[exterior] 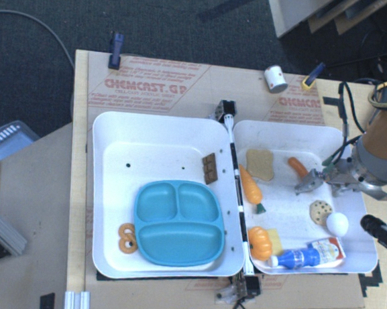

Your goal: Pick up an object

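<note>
The gripper [310, 183] sits low in the right bin [276, 134], next to a small orange sausage [298, 166] — likely the target. Whether it's clamped or loose, I can't tell at this angle.

The sausage looks like light, smooth plastic, so grab across its middle or it'll roll out.

Same bin also has a bread slice [260, 164], carrot [251, 186], cookie [320, 211], egg [337, 223], little pumpkin [260, 240] and a tube [306, 256]. The left bin [148, 133] holds a blue divided plate [178, 223], a pretzel [128, 237] and a chocolate piece [210, 168].
</note>
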